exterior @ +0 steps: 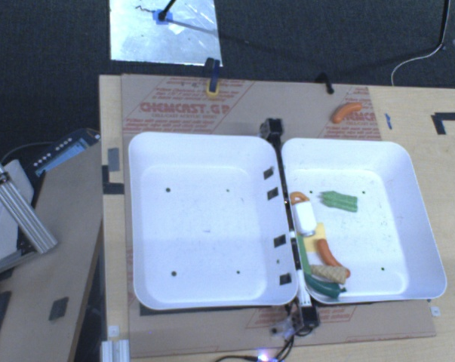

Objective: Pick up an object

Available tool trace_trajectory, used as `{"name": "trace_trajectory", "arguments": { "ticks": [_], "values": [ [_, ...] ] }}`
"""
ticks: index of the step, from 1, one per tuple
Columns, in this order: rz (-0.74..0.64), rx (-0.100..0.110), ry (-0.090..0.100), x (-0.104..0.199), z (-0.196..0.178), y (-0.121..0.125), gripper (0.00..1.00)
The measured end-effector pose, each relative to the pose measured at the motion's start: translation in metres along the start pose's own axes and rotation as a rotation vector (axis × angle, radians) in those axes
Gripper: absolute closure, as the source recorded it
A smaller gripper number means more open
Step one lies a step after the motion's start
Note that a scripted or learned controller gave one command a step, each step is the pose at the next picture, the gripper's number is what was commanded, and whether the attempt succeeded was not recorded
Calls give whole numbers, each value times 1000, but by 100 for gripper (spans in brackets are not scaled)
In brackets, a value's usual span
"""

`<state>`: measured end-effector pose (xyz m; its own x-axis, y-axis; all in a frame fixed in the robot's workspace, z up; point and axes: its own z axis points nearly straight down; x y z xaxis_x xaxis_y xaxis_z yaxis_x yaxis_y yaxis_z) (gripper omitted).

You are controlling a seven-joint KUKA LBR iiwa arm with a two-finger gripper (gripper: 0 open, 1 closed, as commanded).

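Right bin (389, 225): its rim and white floor are in plain sight all round, from the far wall to the near one.
Left bin (204, 228): its rim and floor are likewise in plain sight from wall to wall.
Objects (319, 249): they lie loose on the right bin's floor, bunched along its left wall, with one green piece a little to their right.

The pile of small things (320, 259) by my right bin's (408, 202) inner wall overlapped, and I couldn't tell them apart at that size.
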<state>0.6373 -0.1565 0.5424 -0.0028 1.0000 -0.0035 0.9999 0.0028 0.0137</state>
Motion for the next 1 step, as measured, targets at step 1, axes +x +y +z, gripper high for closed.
{"name": "trace_trajectory", "arguments": {
  "ticks": [1],
  "values": [
    [4,13,1,-52,16,31,100]
  ]
}}
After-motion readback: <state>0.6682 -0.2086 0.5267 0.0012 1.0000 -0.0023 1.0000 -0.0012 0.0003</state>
